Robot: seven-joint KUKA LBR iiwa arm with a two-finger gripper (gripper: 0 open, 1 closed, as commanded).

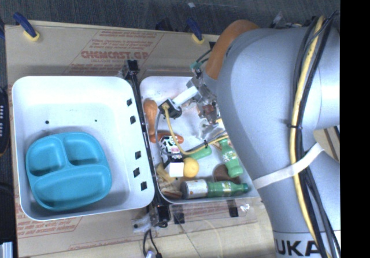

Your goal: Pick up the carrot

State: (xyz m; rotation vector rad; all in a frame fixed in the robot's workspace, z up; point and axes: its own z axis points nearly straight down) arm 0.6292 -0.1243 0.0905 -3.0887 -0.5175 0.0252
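The carrot is an orange, elongated piece lying along the left wall of the right bin, pointing toward the near side. My gripper hangs low over the middle of that bin, to the right of the carrot and apart from it. The large grey arm covers the bin's right half. Nothing shows clearly between the gripper's ends.
Crowded in the right bin's near part are a black-and-white cow toy, a yellow lemon, a green bottle lying flat and a second green bottle. The left bin holds a blue divided plate.
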